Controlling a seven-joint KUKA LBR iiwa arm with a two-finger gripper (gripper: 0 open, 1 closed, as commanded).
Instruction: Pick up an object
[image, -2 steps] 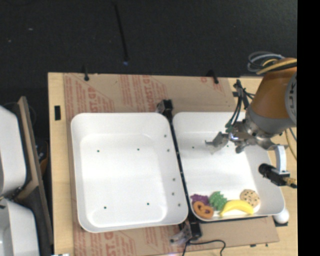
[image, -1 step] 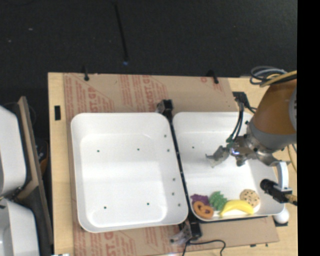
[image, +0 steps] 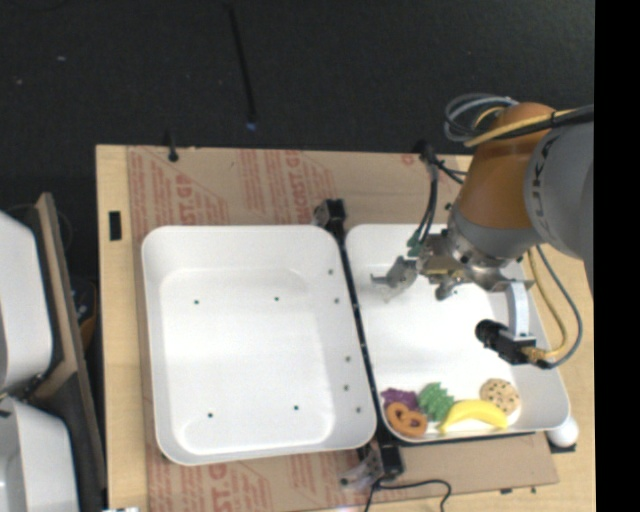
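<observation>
Nothing is picked up yet: the toy food, a banana (image: 470, 415), a cookie (image: 499, 396), a green piece (image: 435, 399) and purple grapes (image: 400, 398), lies along the near edge of the right bin (image: 425, 335). The claw (image: 420, 272) hovers over the bin's far end, well apart from them. Its prongs look spread apart with nothing between them.

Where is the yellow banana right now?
The banana lies in the right bin, at its near edge, between the green toy and the cookie.
</observation>
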